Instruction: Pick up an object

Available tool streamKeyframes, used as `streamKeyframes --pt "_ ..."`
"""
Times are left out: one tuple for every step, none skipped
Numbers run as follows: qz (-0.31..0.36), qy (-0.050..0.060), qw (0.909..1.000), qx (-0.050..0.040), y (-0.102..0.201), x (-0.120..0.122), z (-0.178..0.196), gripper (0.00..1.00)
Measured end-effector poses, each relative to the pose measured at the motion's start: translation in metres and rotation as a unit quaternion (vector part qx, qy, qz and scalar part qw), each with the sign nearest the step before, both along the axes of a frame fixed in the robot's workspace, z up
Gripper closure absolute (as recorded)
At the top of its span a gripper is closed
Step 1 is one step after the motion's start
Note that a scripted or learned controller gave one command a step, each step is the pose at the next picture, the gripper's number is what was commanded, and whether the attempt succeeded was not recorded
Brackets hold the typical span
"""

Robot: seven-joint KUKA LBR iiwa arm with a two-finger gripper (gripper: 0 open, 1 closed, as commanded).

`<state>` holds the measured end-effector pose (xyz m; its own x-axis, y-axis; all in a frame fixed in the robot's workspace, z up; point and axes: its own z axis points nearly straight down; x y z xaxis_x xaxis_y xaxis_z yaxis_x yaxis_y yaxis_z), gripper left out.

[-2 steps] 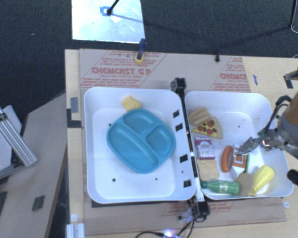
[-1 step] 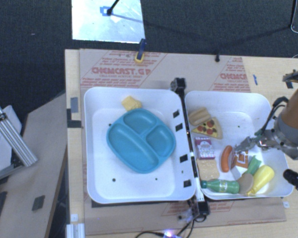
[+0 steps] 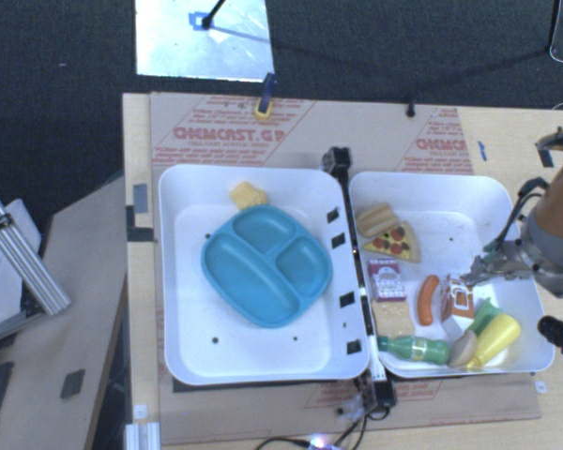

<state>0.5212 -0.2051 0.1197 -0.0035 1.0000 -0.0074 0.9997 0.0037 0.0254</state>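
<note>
The arm (image 3: pixel 555 228) reaches in from the right edge, and its gripper (image 3: pixel 479 272) hangs low over the near right part of the right bin (image 3: pixel 432 190), just above a small red-and-white carton (image 3: pixel 458 300). The fingertips are dark and thin against the clutter, so whether the jaws are spread or closed cannot be told, and nothing is plainly seen between them. The likely target sits in a tight cluster: the carton lies just beside an orange sausage (image 3: pixel 428 299) on its left, with a yellow squeeze bottle (image 3: pixel 495 337) and a green bottle (image 3: pixel 416 348) close on the near side, and a pale cracker (image 3: pixel 392 318) and a small printed packet (image 3: pixel 386 278) further left. That crowding is the main risk: a finger coming down could land on a neighbour instead of sliding past the carton, pushing the pile aside or pinching two things at once. The carton also looks tilted and is partly hidden by the gripper, so a grasp may catch a corner and let it slip out on the lift. The bin's right wall is near, and a misjudged descent could scrape it. A pizza slice (image 3: pixel 394 242) and a hot dog bun (image 3: pixel 375 218) lie further off and apart, easier picks if this one fails. The left bin (image 3: pixel 183 345) holds a blue divided plate (image 3: pixel 266 264) and a yellow block (image 3: pixel 248 194), well clear of the action.
</note>
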Motion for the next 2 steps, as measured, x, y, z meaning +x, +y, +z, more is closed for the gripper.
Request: streamKeyframes --pt "0.0 0.01 1.0 0.0024 0.003 0.001 0.064 1.0" --pt "0.001 0.009 1.0 0.0024 0.002 0.003 0.108 1.0"
